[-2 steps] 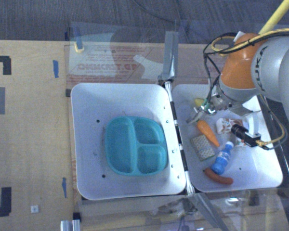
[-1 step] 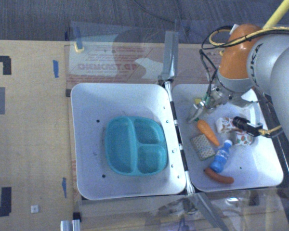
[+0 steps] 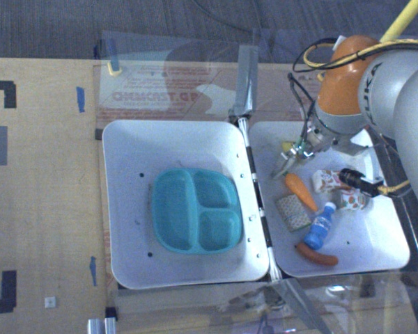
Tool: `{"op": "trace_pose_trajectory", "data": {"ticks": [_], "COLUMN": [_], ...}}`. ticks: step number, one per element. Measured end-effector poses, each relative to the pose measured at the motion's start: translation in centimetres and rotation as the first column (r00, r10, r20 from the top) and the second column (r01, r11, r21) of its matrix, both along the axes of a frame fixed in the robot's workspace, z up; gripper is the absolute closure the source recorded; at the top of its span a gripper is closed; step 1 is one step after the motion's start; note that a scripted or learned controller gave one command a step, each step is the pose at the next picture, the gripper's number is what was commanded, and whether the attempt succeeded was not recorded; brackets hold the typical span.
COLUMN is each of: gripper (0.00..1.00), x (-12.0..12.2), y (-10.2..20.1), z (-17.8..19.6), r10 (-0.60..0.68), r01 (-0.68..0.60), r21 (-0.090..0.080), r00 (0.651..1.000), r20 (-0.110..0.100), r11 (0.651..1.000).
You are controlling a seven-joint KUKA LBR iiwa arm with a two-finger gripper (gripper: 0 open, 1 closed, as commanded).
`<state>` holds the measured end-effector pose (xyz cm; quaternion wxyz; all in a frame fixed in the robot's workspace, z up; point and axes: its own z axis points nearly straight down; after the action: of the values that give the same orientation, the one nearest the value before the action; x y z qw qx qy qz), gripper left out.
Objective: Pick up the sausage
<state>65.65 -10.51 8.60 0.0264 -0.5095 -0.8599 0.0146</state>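
Reddish sausage (image 3: 317, 255) low, well below gripper (image 3: 287, 164)

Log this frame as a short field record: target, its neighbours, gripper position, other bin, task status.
target: sausage, lying near the front edge of the right bin
neighbours: blue bottle just behind it; carrot and a grey patterned packet further back
gripper: gripper over the back of the right bin, beyond the carrot, apart from the sausage
left bin: left bin holds a teal divided tray
status: sausage not yet picked up
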Motion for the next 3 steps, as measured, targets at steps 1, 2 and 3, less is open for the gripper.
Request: {"op": "trace_pose_trajectory", "data": {"ticks": [1,2,3], "gripper": [0.0,1.0,1.0], "x": [0.0,0.4,-5.2], "y": [-0.2,-0.4,10.4], "z": [0.0,1.1,9.9], "r10": [0.057,0.063,-0.107], "r01": [-0.057,-0.063,0.108], "r21": [0.001,-0.008,-0.001], "r00": [0.998,0.998,0.992], "r20": [-0.002,0.027,0.06], "r11": [0.998,0.998,0.994]}}
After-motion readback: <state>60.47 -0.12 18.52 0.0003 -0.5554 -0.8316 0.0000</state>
